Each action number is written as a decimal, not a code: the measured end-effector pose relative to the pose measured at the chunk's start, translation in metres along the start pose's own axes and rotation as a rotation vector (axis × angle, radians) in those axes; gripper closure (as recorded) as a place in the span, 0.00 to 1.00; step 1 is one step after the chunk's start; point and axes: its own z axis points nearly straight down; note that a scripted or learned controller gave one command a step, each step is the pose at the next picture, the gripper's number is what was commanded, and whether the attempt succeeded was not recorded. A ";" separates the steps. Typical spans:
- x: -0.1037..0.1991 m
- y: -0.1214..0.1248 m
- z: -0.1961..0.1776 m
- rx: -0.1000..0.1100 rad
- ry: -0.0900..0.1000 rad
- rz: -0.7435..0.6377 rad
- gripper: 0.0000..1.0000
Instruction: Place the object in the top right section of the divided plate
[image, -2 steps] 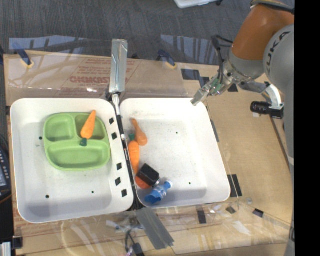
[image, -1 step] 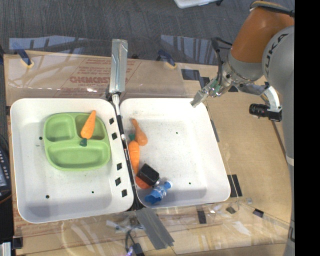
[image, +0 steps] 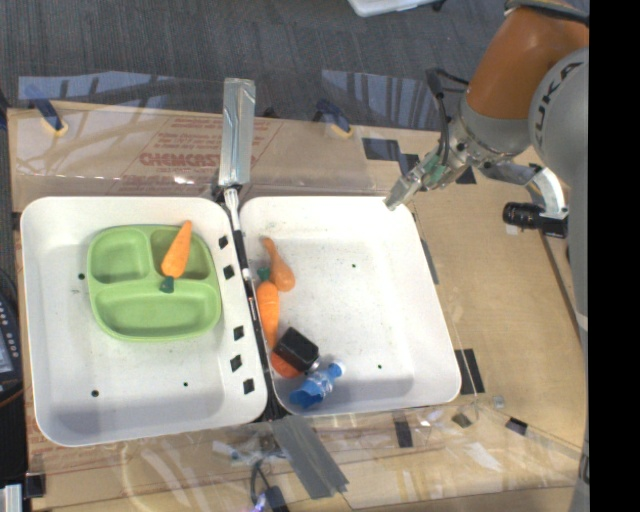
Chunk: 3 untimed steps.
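Note:
A green divided plate (image: 108, 310) lies in the left bin (image: 50, 370). An orange toy carrot (image: 177, 250) rests in the plate's top right section, its green stem end over the divider. My gripper (image: 408, 187) hangs above the far right corner of the right bin (image: 400, 300), well away from the plate, with nothing between its fingers.
Along the right bin's left wall lie two more toy carrots (image: 278, 266) (image: 268, 308), a black block (image: 296, 349) and a blue bottle (image: 316, 384). A silver tape strip (image: 237, 130) runs up behind the seam between the bins. The arm (image: 530, 70) fills the upper right.

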 end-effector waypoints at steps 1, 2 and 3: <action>0.000 0.001 -0.011 -0.001 -0.002 -0.004 1.00; 0.001 0.001 0.035 -0.001 0.001 -0.571 1.00; 0.001 0.002 0.023 -0.002 -0.003 -0.575 1.00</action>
